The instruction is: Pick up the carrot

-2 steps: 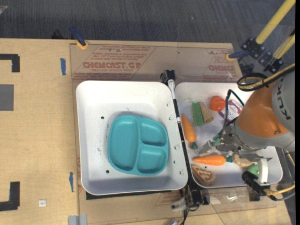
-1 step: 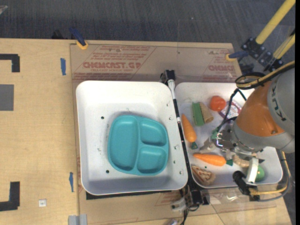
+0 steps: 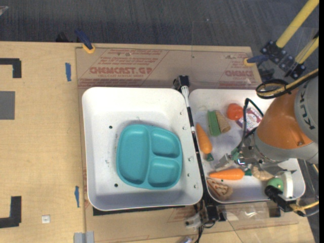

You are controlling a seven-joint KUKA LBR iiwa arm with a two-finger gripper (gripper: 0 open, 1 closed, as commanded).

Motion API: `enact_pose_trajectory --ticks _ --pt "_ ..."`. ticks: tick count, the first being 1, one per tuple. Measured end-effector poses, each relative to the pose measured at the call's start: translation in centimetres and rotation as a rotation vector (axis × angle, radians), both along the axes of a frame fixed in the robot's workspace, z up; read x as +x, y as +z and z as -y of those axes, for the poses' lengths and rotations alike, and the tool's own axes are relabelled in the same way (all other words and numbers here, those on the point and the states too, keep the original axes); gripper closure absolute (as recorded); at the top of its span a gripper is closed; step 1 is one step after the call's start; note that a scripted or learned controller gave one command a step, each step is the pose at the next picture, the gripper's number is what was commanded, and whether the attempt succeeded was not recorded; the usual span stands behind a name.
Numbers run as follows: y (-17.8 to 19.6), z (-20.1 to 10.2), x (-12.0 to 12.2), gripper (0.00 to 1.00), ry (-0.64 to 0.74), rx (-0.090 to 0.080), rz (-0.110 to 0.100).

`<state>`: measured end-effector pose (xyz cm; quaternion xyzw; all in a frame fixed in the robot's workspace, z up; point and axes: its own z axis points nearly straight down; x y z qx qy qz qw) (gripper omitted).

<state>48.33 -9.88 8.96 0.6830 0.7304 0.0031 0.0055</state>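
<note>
Two orange carrots lie in the right bin [image 3: 297, 180]. One carrot [image 3: 204, 139] rests lengthwise near the bin's left wall. The other carrot [image 3: 226, 174] lies crosswise near the front wall, its green end pointing right. My gripper [image 3: 234, 159] hangs low over the bin, just above and behind that front carrot and to the right of the first one. The grey arm with its orange band [image 3: 283, 128] covers the bin's right half. Nothing can be made out in the gripper's grasp.
The left bin [image 3: 96, 135] holds a teal divided plate [image 3: 149, 156]. The right bin also contains an orange round fruit [image 3: 234, 110], a green piece [image 3: 212, 122] beside a tan piece [image 3: 222, 121], a brown item [image 3: 219, 188] at the front and a green-and-white object [image 3: 277, 184].
</note>
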Motion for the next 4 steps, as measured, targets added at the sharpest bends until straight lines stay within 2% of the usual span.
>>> enact_pose_trajectory --ticks 1,2,3,4 --pt "0.0 0.6 0.0 0.0 0.236 -0.002 -0.002" --pt "0.0 -0.1 0.1 0.0 -0.059 0.001 0.003" --pt "0.0 0.1 0.1 0.0 0.352 -0.005 0.001" --pt "1.2 0.1 0.4 1.0 0.352 -0.009 0.011"
